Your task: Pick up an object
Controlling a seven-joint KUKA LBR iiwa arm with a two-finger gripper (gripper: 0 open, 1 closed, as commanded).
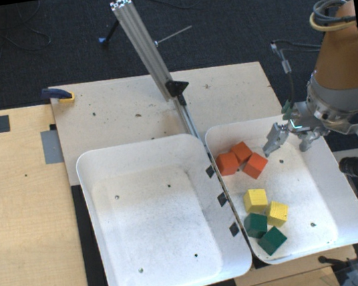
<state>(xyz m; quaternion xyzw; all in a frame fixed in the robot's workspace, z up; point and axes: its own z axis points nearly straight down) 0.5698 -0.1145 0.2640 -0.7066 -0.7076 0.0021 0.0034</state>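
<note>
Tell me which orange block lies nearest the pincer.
The right-hand orange block, tilted like a diamond, is nearest the pincer; the other two orange blocks sit farther left.

Even, fairly bright light falls from overhead, with soft shadows hugging the coloured blocks point(253, 188). The white bins point(158, 243) glare mildly. The whole frame looks slightly soft, perhaps from low resolution.
</note>
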